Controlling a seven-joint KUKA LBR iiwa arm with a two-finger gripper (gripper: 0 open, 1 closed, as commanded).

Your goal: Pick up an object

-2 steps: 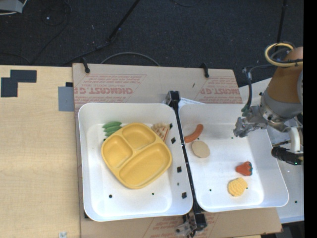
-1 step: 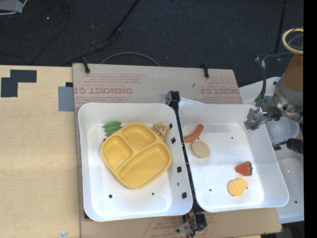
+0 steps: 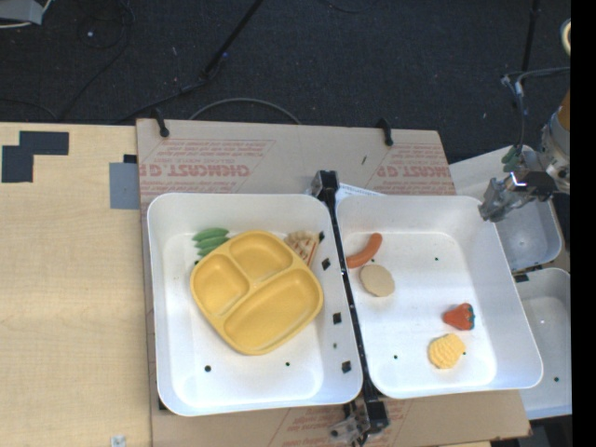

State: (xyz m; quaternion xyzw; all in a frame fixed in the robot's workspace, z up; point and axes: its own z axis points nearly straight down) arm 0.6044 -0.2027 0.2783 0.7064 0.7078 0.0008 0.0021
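Note:
The right bin (image 3: 484, 250) holds an orange sausage (image 3: 363, 250), a round beige piece (image 3: 377, 280), a red pepper-like toy with a green top (image 3: 458, 317) and a bumpy yellow piece (image 3: 446, 351). My gripper (image 3: 495, 201) hangs at the far right, over that bin's upper right corner rim, well away from all of these. Nothing shows in its grasp.
The left bin (image 3: 172, 343) carries a yellow divided plate (image 3: 256, 290), with a green leafy item (image 3: 210, 238) and a tan waffle-like piece (image 3: 303, 245) tucked by its upper edge. A black divider (image 3: 340, 287) runs between the bins. More white trays (image 3: 535, 236) sit off to the right.

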